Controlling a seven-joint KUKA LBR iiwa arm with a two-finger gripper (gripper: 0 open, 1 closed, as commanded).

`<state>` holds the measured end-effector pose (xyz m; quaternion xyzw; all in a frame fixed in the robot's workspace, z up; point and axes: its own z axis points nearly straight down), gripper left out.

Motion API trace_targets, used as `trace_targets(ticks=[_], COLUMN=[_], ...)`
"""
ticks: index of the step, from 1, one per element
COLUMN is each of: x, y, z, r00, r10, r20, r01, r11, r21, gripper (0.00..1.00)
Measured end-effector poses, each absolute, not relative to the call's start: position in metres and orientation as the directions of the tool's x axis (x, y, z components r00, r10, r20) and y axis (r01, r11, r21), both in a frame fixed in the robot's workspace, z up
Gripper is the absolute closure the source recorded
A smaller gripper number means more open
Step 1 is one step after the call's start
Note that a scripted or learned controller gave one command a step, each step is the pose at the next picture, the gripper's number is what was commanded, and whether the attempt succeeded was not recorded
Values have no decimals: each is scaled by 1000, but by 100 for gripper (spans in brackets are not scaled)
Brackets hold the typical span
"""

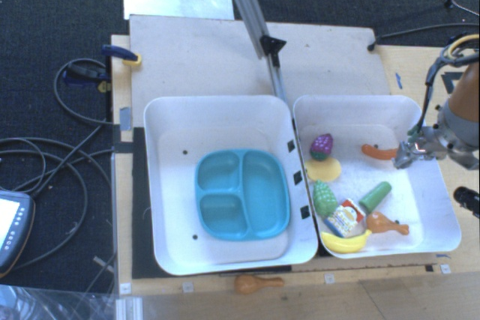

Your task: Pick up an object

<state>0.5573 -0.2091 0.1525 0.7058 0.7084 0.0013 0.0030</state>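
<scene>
You see the gripper (407, 154) at the right wall of the right-hand white bin (352, 110). Its fingers are too small and blurred here; you cannot tell how far the jaws stand apart, and nothing is visibly held between them.

Nearest the jaws lies the orange plastic carrot-shaped toy (379, 153), just beside them toward the bin's centre. Its long axis runs roughly across the bin, pointing toward the jaws. Judge this the likeliest target: the jaws should close across that axis, not along it.

Further from the jaws, toward the bin's front, lie the green plastic cylinder (374, 197), tilted diagonally, and the orange drumstick-shaped toy (386, 223). Beyond the carrot sit the purple grape cluster (322, 146) and the yellow flat piece (325, 170).

Farthest away, the left bin holds the teal sectioned plate (242, 194).
</scene>
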Motion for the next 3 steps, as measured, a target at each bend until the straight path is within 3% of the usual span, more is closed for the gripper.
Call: trace_targets(ticks=[2, 3], x=[565, 564], y=[-208, -165], z=[252, 249], r00=[-8, -10], r10=[1000, 1000], r20=[-3, 1], r01=[1000, 1000], r11=[8, 10], r21=[8, 1], gripper=[100, 100])
